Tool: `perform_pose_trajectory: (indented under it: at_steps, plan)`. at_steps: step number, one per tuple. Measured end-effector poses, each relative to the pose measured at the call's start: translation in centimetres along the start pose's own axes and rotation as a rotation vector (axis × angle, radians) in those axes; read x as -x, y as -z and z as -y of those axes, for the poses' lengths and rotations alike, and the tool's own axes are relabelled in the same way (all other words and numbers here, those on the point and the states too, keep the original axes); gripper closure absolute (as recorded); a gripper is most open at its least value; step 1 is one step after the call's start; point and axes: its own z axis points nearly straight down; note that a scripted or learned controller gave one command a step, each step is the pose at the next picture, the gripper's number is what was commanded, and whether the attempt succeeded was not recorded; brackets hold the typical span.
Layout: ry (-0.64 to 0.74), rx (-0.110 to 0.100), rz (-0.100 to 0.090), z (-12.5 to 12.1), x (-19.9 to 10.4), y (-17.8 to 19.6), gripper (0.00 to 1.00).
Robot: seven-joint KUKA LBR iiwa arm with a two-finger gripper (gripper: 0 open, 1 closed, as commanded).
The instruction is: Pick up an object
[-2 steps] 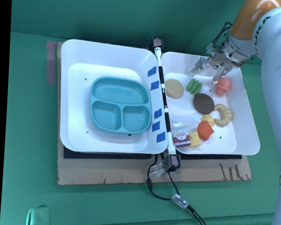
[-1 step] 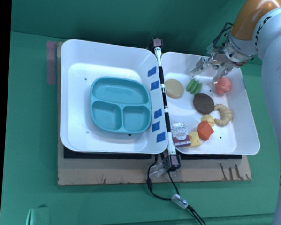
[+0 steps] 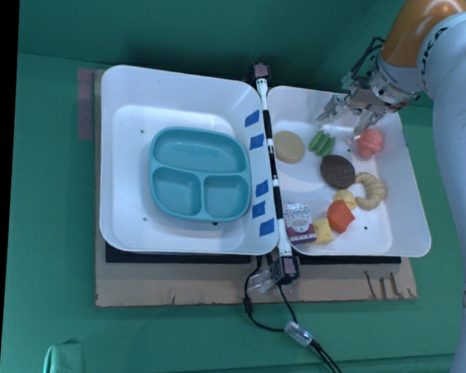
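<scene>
My gripper (image 3: 346, 120) hangs open over the back of the right bin (image 3: 406, 230), with nothing between its fingers. Just below its left finger lie green pea pods (image 3: 322, 142). A red tomato-like piece (image 3: 368, 142) sits below its right finger. Further forward in the same bin are a tan round cookie (image 3: 289, 146), a dark brown patty (image 3: 337, 171), a curled croissant (image 3: 370, 190), a yellow piece (image 3: 344, 198), an orange-red block (image 3: 340, 216), a yellow cheese wedge (image 3: 323, 229) and a small carton (image 3: 298, 221).
The left bin (image 3: 129, 90) holds a teal divided plate (image 3: 200, 175). A black-and-white bar with blue tape (image 3: 267, 160) runs between the bins. A cable (image 3: 303, 334) trails off the bench front.
</scene>
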Motion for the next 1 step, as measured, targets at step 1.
perform_pose_trajectory:
  at_steps: [1]
  plan:
    - [-0.001, 0.009, -0.005, -0.29, -0.25, 1.87, 1.0]
